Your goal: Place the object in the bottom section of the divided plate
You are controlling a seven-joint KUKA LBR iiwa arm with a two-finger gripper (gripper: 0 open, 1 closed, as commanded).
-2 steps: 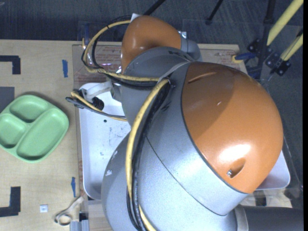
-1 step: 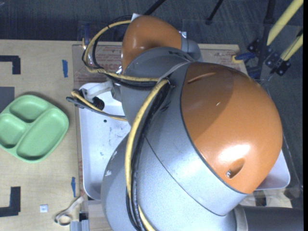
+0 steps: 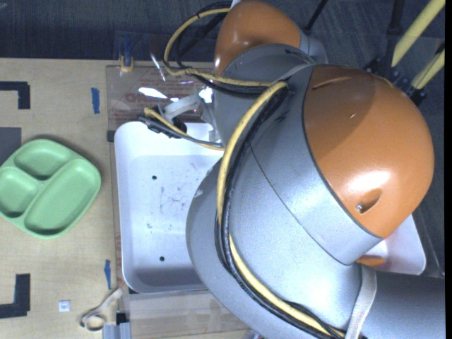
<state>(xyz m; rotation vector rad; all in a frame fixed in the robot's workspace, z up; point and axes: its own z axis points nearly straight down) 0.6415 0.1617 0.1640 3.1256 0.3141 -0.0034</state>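
One divided plate (image 3: 48, 187) lies left of bin (image 3: 152, 217).

The arm (image 3: 311, 196) bulks over the right of the bin (image 3: 152, 210). The plate (image 3: 48, 187) at left lies open from above.

Divided plate (image 3: 48, 187) on the bench (image 3: 63, 83), left of the bin (image 3: 152, 189); arm (image 3: 296, 210) over the bin's right part.

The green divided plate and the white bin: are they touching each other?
Apart. The camera view shows bare wooden bench between the green divided plate and the white bin.
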